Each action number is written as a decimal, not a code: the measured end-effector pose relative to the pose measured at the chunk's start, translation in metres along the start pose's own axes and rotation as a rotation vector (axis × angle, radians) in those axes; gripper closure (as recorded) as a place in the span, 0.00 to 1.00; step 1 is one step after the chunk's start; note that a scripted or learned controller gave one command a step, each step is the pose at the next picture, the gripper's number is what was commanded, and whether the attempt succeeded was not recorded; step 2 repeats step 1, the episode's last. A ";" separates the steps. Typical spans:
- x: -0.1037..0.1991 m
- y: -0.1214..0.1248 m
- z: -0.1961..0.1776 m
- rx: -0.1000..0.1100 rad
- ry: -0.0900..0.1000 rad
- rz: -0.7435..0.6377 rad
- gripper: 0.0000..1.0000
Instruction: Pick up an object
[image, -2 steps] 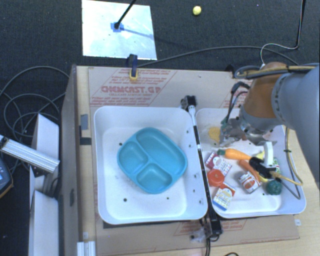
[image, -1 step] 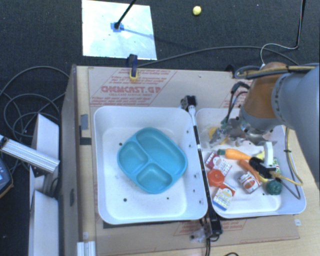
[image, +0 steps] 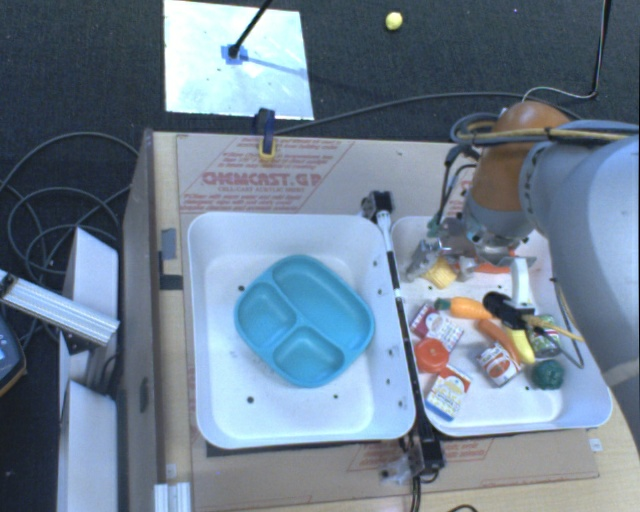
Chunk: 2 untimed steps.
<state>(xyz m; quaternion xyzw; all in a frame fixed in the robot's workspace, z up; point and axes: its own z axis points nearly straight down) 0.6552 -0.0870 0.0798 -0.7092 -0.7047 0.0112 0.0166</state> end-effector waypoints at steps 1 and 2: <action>0.000 0.007 -0.016 -0.034 -0.007 -0.009 1.00; 0.000 0.007 -0.016 -0.034 -0.007 -0.009 1.00</action>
